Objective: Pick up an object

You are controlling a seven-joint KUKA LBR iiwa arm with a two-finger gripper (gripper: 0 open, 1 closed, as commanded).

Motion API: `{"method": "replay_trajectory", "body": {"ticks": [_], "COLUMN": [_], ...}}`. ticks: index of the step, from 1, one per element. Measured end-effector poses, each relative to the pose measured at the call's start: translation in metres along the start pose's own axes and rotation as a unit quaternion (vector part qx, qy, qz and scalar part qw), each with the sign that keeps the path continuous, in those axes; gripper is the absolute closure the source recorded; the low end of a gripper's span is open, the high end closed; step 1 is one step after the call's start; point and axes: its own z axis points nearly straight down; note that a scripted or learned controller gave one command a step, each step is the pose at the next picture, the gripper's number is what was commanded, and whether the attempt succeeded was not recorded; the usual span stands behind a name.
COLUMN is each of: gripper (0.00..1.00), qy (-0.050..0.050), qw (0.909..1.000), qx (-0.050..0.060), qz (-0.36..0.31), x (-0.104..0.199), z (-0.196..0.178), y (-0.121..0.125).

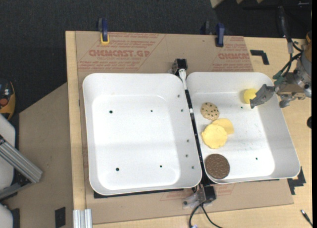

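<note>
In the right bin lie a chocolate-chip cookie, two overlapping pale yellow discs, a dark brown round disc at the front edge and a small yellow piece near the back. My gripper hangs over the right bin's back right part, just to the right of the small yellow piece. Its fingers stand apart, so it is open, and nothing sits between them. One dark finger points down and left, its tip next to the yellow piece.
The left bin sits beside the right one, divided from it by a black strip. Both rest on a brown board held by blue clamps at the back. Cables hang at the far right by the arm.
</note>
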Motion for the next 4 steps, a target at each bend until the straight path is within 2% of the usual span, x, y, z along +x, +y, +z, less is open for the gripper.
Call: {"method": "replay_trajectory", "body": {"ticks": [1, 2, 3, 4], "gripper": [1.00, 1.00, 1.00, 1.00], "qy": [-0.001, -0.001, -0.003, 0.003], "qw": [1.0000, 1.0000, 1.0000, 1.0000], "qx": [-0.002, 0.002, -0.009, 0.005], "qz": [0.000, 0.003, -0.002, -0.001], "x": [0.000, -0.061, -0.038, 0.019], "z": [-0.011, 0.013, -0.133, -0.055], "y": [0.001, -0.015, 0.004, -0.069]}}
